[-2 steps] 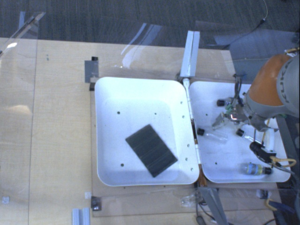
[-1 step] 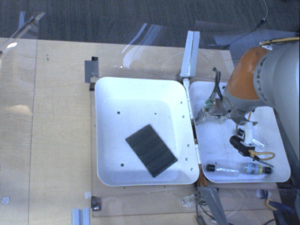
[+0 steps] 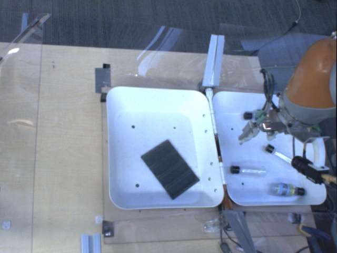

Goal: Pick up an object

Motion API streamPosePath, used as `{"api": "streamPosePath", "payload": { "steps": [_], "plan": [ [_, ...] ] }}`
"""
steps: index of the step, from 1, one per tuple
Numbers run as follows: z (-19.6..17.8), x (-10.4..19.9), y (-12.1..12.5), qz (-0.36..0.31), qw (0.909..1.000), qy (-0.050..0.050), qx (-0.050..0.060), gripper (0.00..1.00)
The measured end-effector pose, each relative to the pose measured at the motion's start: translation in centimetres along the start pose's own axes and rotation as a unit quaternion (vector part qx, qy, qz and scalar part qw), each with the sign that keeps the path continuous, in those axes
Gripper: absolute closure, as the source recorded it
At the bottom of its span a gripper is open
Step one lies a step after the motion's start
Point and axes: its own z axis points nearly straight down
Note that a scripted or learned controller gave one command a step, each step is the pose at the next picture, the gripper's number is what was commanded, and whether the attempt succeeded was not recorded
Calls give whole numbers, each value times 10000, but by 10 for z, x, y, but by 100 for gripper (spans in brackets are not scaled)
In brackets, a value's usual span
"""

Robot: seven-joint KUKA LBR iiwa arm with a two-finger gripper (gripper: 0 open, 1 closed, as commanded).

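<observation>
Tool (image 3: 251, 131) in right bin (image 3: 226, 109), fingers spread, pinching nothing; drop straight, centre on clear tube (image 3: 248, 169) just below tool.

Dark grey ribbed pad (image 3: 170, 168) in white bin (image 3: 121, 141); arm (image 3: 315, 83) orange and grey.

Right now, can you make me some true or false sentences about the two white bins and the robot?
1. A dark flat rectangle lies in the left bin. True.
2. The gripper is over the left bin. False: it is over the right bin.
3. A small bottle lies on its side in the right bin. True.
4. The dark rectangle lies square with the bin's walls. False: it lies slantwise.
5. A clear tube with a black cap lies in the left bin. False: it lies in the right bin.
</observation>
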Motion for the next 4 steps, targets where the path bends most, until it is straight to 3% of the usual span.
{"api": "streamPosePath", "payload": {
  "steps": [1, 2, 3, 4],
  "plan": [
    [9, -90, 15, 272, 9996, -10, 4, 0],
    [131, -95, 42, -215, 9998, 2, 9, 0],
    [127, -99, 119, 121, 9997, 61, 226, 0],
    [140, -74, 123, 223, 9995, -26, 213, 0]
  ]
}}
